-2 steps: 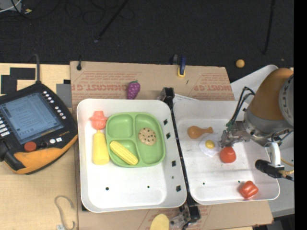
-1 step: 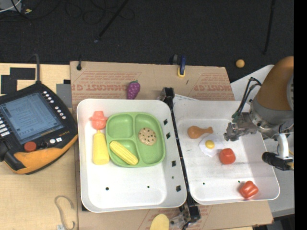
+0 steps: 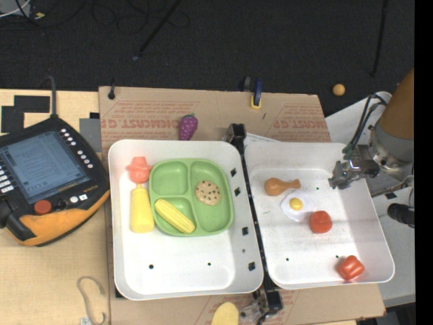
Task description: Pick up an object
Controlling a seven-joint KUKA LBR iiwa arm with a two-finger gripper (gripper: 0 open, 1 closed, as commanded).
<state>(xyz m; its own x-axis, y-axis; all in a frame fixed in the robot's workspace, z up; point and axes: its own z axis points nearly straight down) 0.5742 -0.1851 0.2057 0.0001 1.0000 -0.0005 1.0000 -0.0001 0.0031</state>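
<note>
Arm (image 3: pixel 396 124) enters from the right edge, orange band uppermost, grey wrist below it, gripper (image 3: pixel 343 175) angled leftward and down at the arm's low end; nothing visible between its fingertips.

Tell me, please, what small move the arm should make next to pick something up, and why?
Probably shift the pincer leftward and forward over the right bin, then lower toward the red tomato. The pincer sits at that bin's far right rim, above no object. The tomato lies apart from the fried egg and the drumstick, so it seems the easiest target.
</note>
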